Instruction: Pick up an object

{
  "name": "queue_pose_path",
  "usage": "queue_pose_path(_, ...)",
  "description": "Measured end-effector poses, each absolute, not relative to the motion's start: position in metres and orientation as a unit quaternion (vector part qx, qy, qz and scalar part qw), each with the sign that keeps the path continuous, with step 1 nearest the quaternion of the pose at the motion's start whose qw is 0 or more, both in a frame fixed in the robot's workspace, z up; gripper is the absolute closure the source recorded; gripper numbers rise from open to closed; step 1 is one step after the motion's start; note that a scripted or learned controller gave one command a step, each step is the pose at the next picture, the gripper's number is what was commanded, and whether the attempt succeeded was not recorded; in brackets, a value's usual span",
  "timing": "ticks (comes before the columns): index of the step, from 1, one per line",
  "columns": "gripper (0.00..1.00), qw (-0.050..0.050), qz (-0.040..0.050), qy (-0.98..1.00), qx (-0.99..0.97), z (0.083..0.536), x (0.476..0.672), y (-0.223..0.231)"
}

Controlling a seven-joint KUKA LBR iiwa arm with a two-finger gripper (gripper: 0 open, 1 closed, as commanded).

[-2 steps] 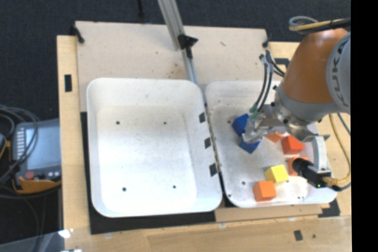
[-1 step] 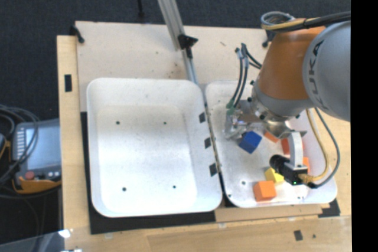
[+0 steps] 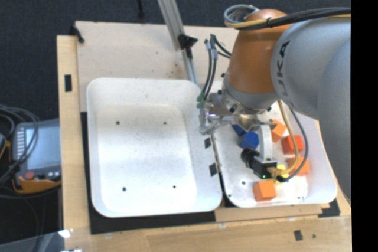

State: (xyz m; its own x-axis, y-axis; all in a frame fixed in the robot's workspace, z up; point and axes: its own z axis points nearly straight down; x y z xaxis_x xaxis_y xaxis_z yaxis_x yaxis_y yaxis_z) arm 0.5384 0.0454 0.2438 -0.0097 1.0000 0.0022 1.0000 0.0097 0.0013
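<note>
The arm's orange-banded wrist (image 3: 255,62) hangs low over the right bin (image 3: 236,189). My gripper (image 3: 243,127) sits beneath it, mostly hidden by the wrist. A blue object (image 3: 250,140) lies right at the gripper's lower end; whether it is held cannot be told. An orange block (image 3: 265,189) rests near the bin's front edge. Two more orange pieces (image 3: 292,143) lie to the right of the gripper, partly behind cables.
The left bin (image 3: 144,144) stands beside the right one, their rims meeting near the middle. A slanted aluminium rail (image 3: 168,6) rises behind the bins. A pendant device (image 3: 35,153) sits off the bench at the left.
</note>
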Motion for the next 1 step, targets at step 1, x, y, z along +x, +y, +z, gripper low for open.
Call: queue_pose_path(1,1.00,0.000,-0.0002,-0.710,-0.705,0.2320,0.5449,0.0986)
